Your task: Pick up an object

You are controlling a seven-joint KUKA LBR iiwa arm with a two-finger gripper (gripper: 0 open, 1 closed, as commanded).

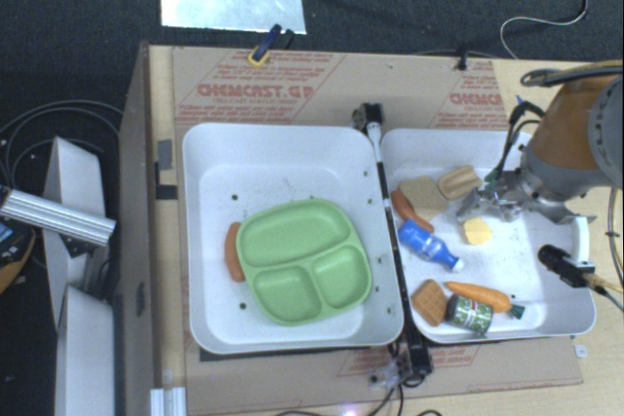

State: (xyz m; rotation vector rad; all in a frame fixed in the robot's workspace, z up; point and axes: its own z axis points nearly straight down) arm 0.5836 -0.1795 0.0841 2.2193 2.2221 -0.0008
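Arm [575, 136] over right bin [585, 307], green tray [302, 258] in left bin [210, 209]

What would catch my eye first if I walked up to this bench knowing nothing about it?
Probably the green divided plate sitting in the middle of the left bin, with a sausage lying along its left edge. Next, the grey and orange arm reaching in from the right, its gripper down in the right bin among small toy foods: a blue bottle, a carrot and a green can.
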